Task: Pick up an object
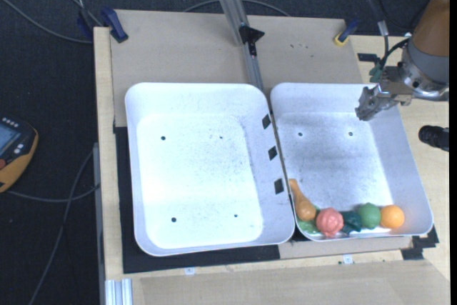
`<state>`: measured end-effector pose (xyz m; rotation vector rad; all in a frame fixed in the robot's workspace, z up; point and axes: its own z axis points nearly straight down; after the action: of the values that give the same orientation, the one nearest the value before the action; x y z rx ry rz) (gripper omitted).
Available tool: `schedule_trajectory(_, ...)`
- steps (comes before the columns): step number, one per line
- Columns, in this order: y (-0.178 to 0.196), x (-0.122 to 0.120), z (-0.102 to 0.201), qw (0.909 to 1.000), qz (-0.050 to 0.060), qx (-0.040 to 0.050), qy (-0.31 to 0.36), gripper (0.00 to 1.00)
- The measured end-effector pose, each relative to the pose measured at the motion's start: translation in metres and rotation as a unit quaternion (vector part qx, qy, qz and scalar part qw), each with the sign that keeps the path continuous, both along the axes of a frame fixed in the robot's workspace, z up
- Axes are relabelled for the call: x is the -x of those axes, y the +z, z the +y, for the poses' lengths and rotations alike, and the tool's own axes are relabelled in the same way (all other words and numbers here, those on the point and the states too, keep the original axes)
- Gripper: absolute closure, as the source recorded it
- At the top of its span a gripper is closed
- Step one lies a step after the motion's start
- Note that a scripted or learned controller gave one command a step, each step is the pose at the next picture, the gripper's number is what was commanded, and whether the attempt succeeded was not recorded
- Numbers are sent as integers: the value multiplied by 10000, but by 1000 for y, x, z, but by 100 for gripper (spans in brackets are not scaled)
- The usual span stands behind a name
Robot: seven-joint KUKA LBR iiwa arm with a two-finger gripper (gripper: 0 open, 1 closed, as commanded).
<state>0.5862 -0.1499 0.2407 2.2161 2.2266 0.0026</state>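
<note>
Grey metal, the pincer (368, 108) hangs over the far right corner of the right bin (343, 153); open or closed, I cannot tell. The toys crowd the near edge. I'd drop on the orange ball (392, 216), which looks freest of the rim.

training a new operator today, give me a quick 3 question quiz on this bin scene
1. True or false: the gripper is touching the toys.
2. Which bin holds the toys: A) left bin B) right bin?
3. Which toy lies nearest the divider between the bins?

Key
1. False; it hangs over the right bin's far edge, and the toys lie along the near edge.
2. B.
3. The carrot, then the pink ball, green ball and orange ball.
</note>
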Motion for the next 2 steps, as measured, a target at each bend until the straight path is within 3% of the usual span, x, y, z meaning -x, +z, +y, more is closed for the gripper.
schedule_trajectory(2,-3,3,114,10000,4,0,1,100)
